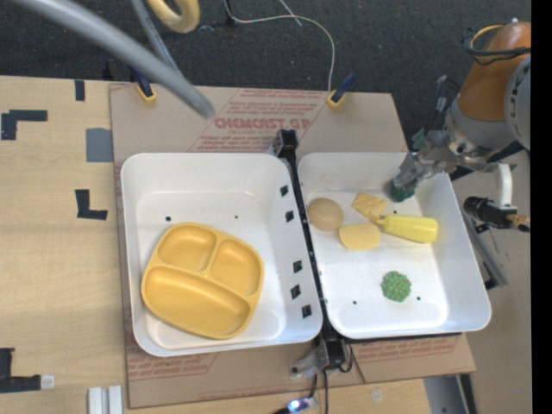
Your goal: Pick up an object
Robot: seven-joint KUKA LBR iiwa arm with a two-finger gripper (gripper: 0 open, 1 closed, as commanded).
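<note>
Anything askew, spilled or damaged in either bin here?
Nothing stands out. The yellow divided plate lies flat in the left bin; the food pieces and green broccoli piece sit loose in the right bin. The claw hovers at their upper edge.

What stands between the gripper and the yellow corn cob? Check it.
Nothing visible does. The gripper hangs over the right bin, just above the yellow corn cob; the yellow wedge lies to the cob's left, off that line.
</note>
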